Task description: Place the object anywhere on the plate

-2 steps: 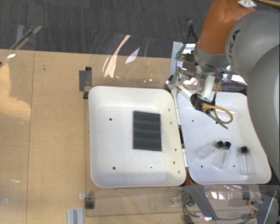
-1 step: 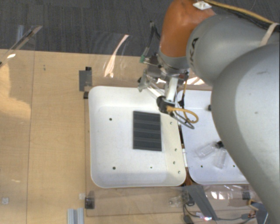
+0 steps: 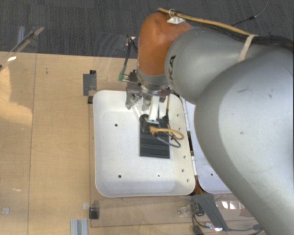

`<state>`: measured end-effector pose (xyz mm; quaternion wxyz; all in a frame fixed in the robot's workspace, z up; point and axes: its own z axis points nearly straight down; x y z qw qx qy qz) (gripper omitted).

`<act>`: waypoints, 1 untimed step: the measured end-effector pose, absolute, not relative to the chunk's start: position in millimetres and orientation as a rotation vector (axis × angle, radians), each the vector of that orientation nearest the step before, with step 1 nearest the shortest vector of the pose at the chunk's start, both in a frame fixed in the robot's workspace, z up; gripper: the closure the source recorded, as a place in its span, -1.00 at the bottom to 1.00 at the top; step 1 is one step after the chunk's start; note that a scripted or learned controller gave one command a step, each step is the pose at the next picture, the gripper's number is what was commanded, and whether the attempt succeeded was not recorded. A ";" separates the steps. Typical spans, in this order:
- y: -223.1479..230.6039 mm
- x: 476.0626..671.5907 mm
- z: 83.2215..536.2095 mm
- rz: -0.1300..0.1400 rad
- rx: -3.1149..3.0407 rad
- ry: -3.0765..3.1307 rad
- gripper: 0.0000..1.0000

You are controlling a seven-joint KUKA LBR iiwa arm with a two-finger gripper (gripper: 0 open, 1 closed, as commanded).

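Nearest the camera, the arm's big grey body (image 3: 243, 119) sweeps in from the right and covers most of the right-hand bin (image 3: 209, 181), of which just a pale corner peeks out below it. A small black clamp (image 3: 93, 212) sits on the wooden table (image 3: 46, 151) just under the left bin's (image 3: 115, 156) near edge.

Moving up into that left bin: a dark, ribbed rectangular object (image 3: 154, 143) lies flat on the white floor, right of centre. A tan loop of cable (image 3: 171, 133) curls across its upper right corner.

Right above it, the hand (image 3: 151, 117) hangs down from the orange wrist band (image 3: 156, 39), its tip at the top edge of the dark object. Whether the fingers are apart or closed, I cannot tell; they blur into the dark shape below.

Further back, another black clamp (image 3: 90, 82) stands at the bin's far left corner, and beyond the table edge, dark grey carpet (image 3: 69, 13).
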<state>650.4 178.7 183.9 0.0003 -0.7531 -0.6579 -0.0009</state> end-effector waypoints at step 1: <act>222.4 669.4 222.9 -0.011 -1.967 -2.454 1.00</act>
